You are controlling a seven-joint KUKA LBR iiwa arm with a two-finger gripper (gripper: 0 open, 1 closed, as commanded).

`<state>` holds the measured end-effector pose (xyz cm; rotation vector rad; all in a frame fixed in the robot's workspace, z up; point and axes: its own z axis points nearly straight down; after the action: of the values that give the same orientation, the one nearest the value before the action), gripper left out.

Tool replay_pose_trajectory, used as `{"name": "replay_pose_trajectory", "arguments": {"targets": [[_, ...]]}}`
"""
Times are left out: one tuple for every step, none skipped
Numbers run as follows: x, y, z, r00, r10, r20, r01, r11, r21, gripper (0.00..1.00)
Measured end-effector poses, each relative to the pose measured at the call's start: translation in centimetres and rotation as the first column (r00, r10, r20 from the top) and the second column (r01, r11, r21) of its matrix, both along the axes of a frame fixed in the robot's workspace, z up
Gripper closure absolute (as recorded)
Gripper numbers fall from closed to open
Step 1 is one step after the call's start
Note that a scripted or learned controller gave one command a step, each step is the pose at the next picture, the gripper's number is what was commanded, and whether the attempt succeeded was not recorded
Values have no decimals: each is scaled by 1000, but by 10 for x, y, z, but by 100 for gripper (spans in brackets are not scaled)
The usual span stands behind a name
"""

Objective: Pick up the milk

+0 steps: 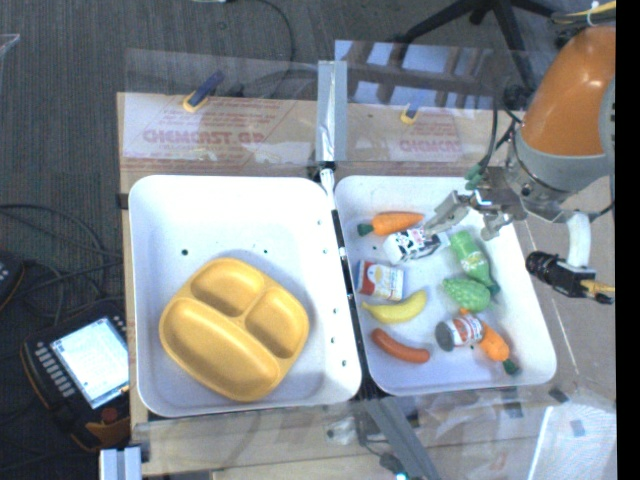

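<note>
Dark grey carpet surrounds the desk (140, 133), which carries two shallow white bins side by side. On the left bin (170, 208) rests a yellow divided tray (235, 326) with three compartments, lying toward the near side. Inside the right bin (540, 353) are the small foods: a carrot (393, 223) near the far wall, the milk (411, 244), a small white carton with black cow patches, just below and right of it, a red-and-white carton (381, 281) nearer the dividing wall, a banana (396, 308) just under that, a red sausage (400, 346) nearer still, a small can (458, 331) beside a second carrot (495, 345), and two green items (467, 273) toward the right wall. From the right the grey arm with its orange band (572, 93) reaches over this bin. Its hand (440, 226) hangs at the milk's right end, fingers spread apart, one fingertip (432, 240) touching or just over the carton; whether the milk sits between them I cannot tell.
</note>
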<state>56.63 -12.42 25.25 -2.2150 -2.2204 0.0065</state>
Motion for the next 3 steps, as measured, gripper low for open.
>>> {"name": "replay_pose_trajectory", "arguments": {"targets": [[-54, -20, -103, 961, -278, -3, 278, 961, -2, 0], [-54, -19, -98, 961, -276, -10, 276, 961, -1, 100], [-78, -41, -162, 648, -762, 4, 762, 648, 11, 100]]}}
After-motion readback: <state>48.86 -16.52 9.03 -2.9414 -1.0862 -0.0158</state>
